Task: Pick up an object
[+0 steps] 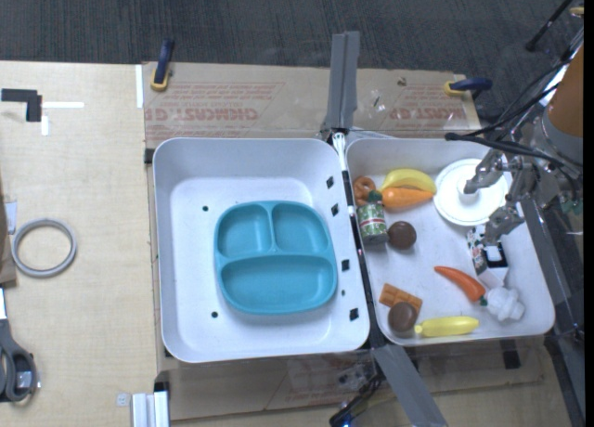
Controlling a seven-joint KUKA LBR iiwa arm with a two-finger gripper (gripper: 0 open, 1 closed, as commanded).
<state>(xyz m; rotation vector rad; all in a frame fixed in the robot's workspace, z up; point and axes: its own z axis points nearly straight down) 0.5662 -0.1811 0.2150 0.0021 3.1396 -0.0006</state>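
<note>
The right bin holds the loose objects. At its back lie a yellow banana, an orange pepper, an orange ring and a white round lid. A small green-labelled bottle stands by the left wall, beside a brown ball. Nearer the front are a red-orange chili, a white lump, a yellow piece, a brown wafer and a second brown ball. My gripper hangs low on the bin's right side, between the lid and the chili.
The left bin carries a blue divided plate. On the bench to the left lie a grey tape roll and scissors. Clamps hold cardboard behind the bins. The arm's cables cross the right bin's far right corner.
</note>
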